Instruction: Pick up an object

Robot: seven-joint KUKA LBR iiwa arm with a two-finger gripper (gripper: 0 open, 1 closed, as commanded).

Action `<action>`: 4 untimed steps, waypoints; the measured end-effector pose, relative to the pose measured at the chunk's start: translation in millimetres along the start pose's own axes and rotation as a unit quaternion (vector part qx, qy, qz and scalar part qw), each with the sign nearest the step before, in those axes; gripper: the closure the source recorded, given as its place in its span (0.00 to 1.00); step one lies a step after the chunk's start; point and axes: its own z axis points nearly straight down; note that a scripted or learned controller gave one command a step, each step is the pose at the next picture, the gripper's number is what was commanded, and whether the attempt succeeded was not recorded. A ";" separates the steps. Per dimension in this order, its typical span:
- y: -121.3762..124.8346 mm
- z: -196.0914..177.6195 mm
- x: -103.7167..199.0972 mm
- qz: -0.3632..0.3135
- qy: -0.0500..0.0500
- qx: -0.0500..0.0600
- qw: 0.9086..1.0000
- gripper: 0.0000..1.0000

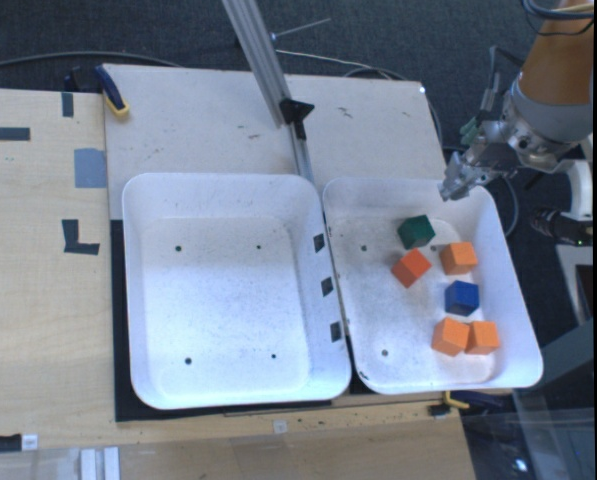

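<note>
The right bin (368, 363) holds several small cubes: a green one (415, 231), a red-orange one (411, 267), an orange one (459, 257), a blue one (462, 297), and two orange ones (451, 336) (483, 337) side by side near the front. My gripper (456, 186) hangs over the bin's far right rim, above and to the right of the green cube. I see nothing between its fingers.
The left bin (143, 268) sits beside the right one. A slanted metal rail (263, 58) rises behind the bins. A blue and yellow clamp (111, 91) lies at the bench's far left corner.
</note>
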 end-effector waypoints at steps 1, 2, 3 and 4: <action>-26.2 166.0 -21.7 0.002 -0.003 -0.010 1.000 1.00; -29.6 172.5 -20.6 0.003 -0.001 -0.004 1.000 0.00; -32.2 166.8 -18.9 0.002 0.000 0.001 1.000 1.00; -61.2 70.4 54.6 0.000 0.001 -0.003 1.000 1.00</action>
